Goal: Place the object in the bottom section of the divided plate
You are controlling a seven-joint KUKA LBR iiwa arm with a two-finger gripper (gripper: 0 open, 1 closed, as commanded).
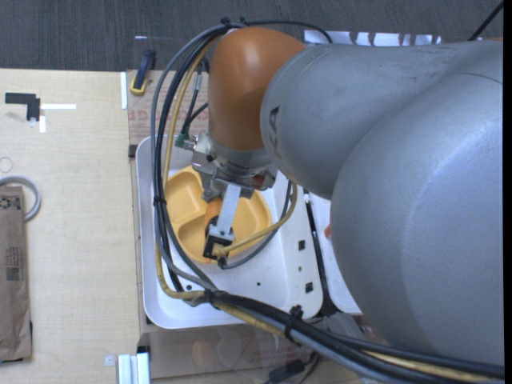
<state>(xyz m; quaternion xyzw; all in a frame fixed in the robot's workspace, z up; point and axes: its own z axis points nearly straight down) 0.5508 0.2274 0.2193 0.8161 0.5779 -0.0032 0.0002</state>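
A yellow divided plate (181, 197) lies in the white bin (147, 246) under the arm. My gripper (226, 189) hangs straight over the plate's middle and hides much of it. A small orange object (212, 210) peeks out just below the gripper, over the plate's divider. Whether it is held or resting on the plate I cannot tell. The plate's lower section (190, 235) shows as bare yellow on its left side.
The grey arm and its orange band cover the right and middle of the view. Cables loop around the plate's left and lower sides. A brown paper bag (13, 270) and a small black piece (22, 101) lie on the wooden bench to the left. A yellow-handled tool (144, 70) sits above the bin.
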